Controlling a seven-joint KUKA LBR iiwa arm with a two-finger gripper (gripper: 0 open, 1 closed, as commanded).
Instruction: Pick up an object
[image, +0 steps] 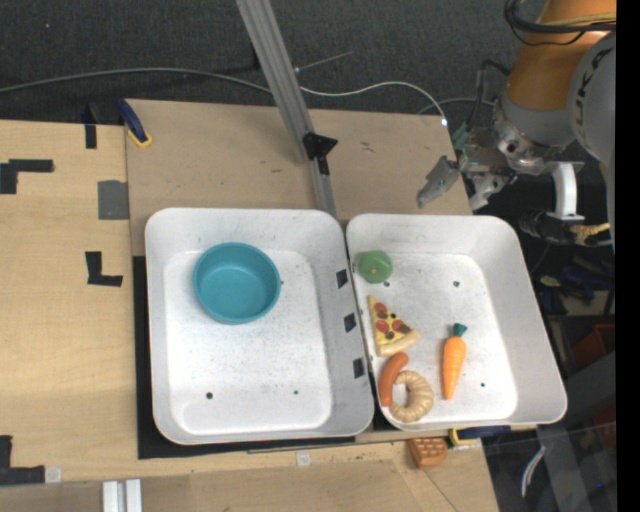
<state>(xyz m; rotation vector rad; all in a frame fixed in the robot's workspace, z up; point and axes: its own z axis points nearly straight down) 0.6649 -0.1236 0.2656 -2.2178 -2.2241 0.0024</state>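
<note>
The right bin (500, 250) holds a green round piece (375, 265) at its far left, a pizza slice (388, 324) below it, a carrot (453, 364) to the right, and a red sausage (392, 374) touching a tan ring-shaped pastry (412, 395) at the front. My gripper (460, 188) hangs above the bench just behind the right bin's back edge, away from all of these. Its fingers are spread apart, with nothing between them.
A blue bowl (236, 282) sits in the left bin (170, 400). A slanted metal pole (292, 100) rises behind the bins. Cables run along the dark floor at the back. A small orange block (428, 452) lies in front of the right bin.
</note>
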